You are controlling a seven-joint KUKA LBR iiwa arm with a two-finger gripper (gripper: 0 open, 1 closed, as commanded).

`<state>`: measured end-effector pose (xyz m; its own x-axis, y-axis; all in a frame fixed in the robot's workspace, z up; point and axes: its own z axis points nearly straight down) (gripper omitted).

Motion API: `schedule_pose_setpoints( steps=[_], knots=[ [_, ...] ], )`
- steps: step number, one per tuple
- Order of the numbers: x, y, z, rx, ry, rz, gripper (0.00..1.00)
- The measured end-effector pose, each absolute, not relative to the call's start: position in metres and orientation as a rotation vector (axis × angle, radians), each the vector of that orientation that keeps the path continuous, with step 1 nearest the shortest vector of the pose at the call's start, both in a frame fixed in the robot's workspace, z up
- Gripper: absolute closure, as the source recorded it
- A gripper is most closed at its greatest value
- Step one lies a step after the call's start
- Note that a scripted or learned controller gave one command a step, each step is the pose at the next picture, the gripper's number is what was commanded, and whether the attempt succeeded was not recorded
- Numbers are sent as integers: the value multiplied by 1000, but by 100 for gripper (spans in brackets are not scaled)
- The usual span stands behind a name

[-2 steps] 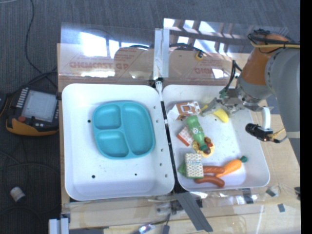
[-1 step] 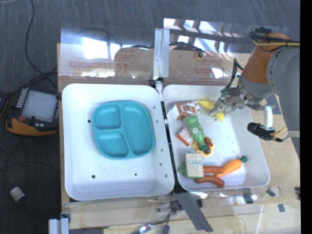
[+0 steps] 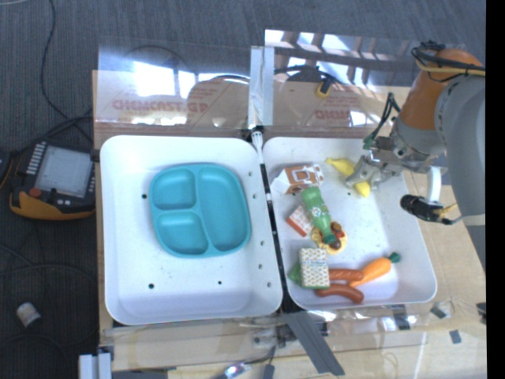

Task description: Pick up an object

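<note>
Arm: the grey arm [image 3: 461, 133] comes in from the right, its orange band [image 3: 430, 93] sitting high over the far right corner of the right bin [image 3: 410, 235], wrist angled down and to the left.
Gripper: the gripper [image 3: 369, 172] is low over the far end of the right bin, right at the yellow banana [image 3: 347, 172]; how wide it stands and whether it has hold of anything, I cannot tell from this angle.
Banana: lying at the far side of the right bin, one end poking left of the gripper, another yellow bit showing just below it.
Rest of the right bin: a brown-and-white carton [image 3: 301, 178] near the divider, a green bottle [image 3: 317, 209] slanting down the middle, a small orange packet [image 3: 297, 222] beside it, a little cluster of berries [image 3: 334, 235] at the bottle's lower end.
Near edge: a pale box [image 3: 314, 268] lies against a carrot [image 3: 364, 272] with a green top, and a red sausage [image 3: 339, 292] lies just below them.
Left bin: the left bin [image 3: 126, 275] holds a blue divided plate [image 3: 199, 210], roughly centred.
Surroundings: dark carpet [image 3: 95, 14] all round, clear panels [image 3: 173, 85] standing behind the bins, and a handheld controller [image 3: 51, 180] with a screen on the floor to the left, cables trailing off it.
</note>
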<state>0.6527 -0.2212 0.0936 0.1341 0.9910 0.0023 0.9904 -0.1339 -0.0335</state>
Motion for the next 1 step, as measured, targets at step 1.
schedule_pose_setpoints(
  steps=[1],
  knots=[
    [669,-162,193,-2396,-2033,3,100]
  ],
)
